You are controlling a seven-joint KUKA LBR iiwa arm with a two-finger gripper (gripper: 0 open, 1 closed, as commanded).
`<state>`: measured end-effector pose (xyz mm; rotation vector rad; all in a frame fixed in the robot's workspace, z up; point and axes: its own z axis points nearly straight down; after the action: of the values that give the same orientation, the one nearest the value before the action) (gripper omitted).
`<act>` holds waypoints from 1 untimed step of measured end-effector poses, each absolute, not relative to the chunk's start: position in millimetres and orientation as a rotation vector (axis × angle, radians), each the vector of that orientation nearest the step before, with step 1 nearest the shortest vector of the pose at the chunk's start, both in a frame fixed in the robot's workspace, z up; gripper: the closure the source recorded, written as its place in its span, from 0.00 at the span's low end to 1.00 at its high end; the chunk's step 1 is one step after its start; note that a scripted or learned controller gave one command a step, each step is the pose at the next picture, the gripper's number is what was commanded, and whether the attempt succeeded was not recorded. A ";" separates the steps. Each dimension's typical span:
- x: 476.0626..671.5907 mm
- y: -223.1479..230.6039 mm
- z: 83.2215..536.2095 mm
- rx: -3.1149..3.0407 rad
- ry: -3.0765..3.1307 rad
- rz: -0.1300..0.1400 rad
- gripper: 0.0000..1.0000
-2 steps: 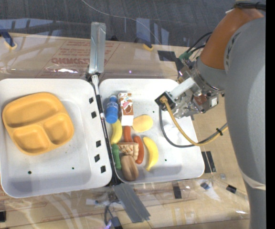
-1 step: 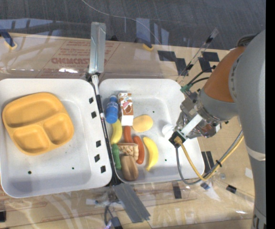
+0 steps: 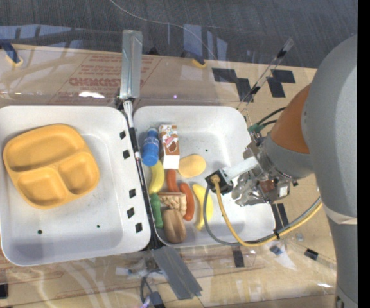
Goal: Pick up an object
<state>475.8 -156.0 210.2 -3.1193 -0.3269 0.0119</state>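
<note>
Two white bins are sitting side by side on a bench: the left bin (image 3: 18,236) is carrying a yellow divided tray (image 3: 50,164), the right bin (image 3: 217,124) a cluster of toy food crowding its left wall, leaving bare floor rightward. The gripper (image 3: 252,190) is hanging over that bare part; its grip cannot be told. The banana (image 3: 199,205) is lying lengthwise, near the gripper

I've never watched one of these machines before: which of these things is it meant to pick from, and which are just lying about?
For the job:
claw, over the right bin
toy food there: blue bottle, small carton, pale bun, bananas, carrot, bread roll

Just lying about:
yellow divided tray in the left bin
yellow cable
</note>
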 end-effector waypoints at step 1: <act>524.4 -148.5 170.2 -3.118 -0.348 0.014 1.00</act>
<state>524.4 -148.5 170.2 -3.1181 -0.3477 0.0140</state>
